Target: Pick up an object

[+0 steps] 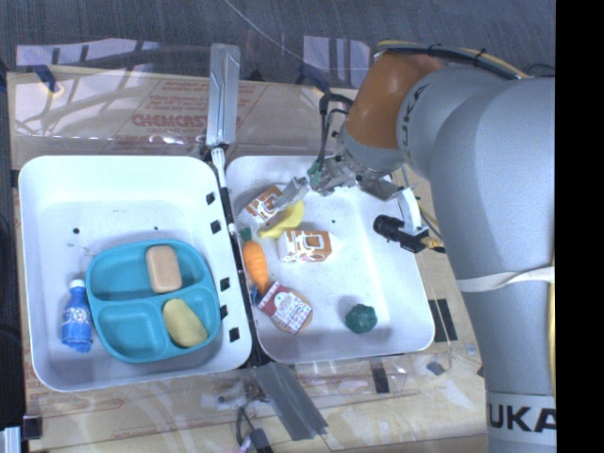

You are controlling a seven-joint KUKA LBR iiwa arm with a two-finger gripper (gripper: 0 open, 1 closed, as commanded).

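Observation:
My gripper (300, 188) reaches down into the back left part of the right bin (401, 281). Its tip is right at a small brown-and-white carton (263, 202) and a yellow banana (285, 219), which lie together. Whether it touches either one I cannot tell. A second small carton (307, 245) lies just in front of the banana. An orange carrot (256, 263) rests against the bin's left wall. Toward the front are a red-and-white packet (286, 309) and a dark green ball (360, 318).
The left bin (57, 196) holds a blue divided tray (118, 295) with a tan bread piece (164, 268) and a yellow lump (186, 321). A blue bottle (75, 316) lies left of the tray. The grey arm (472, 159) covers the right bin's far right side.

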